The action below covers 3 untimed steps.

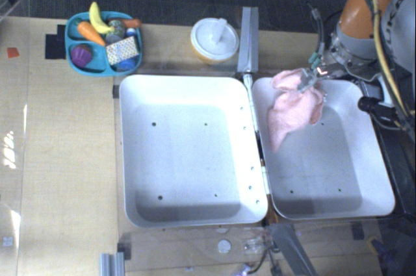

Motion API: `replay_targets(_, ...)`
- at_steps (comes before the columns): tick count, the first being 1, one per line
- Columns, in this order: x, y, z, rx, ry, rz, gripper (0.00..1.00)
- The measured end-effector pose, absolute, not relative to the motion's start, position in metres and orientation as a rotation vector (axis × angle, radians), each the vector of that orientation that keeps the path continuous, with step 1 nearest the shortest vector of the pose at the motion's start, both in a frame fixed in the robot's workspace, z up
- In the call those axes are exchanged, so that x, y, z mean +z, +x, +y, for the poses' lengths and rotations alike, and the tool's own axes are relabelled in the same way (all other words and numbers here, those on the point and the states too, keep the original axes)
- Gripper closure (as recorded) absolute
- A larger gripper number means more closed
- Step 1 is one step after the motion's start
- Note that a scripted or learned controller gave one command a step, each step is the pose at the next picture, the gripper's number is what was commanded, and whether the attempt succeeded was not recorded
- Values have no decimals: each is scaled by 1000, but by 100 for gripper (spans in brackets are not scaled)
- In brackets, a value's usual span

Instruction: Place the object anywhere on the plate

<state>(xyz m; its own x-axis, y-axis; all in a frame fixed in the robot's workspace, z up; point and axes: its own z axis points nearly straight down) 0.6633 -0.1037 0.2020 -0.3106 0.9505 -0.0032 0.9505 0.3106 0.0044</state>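
- Pink cloth (294, 109) is pinched at its top between closed fingers of gripper (311, 78) — hanging below.
- Right bin (338, 197) beneath; left bin (188, 151) alongside.

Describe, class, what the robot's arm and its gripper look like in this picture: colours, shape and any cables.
The arm is rounded and bulky, with an orange band above a grey wrist section. A yellow cable and thinner dark ones loop along its side. The gripper at its end is small, dark and metallic, with a touch of teal on it. No lettering can be made out.
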Motion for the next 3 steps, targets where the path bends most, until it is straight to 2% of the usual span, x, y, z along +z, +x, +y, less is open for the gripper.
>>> replay_targets(1, 226, 665, -102, 3, 1832, 2546, 100)
replay_targets(2, 236, 646, -53, 4, 1285, 2862, 100)
replay_targets(3, 229, 632, -12, 4, 685, 3062, 100)
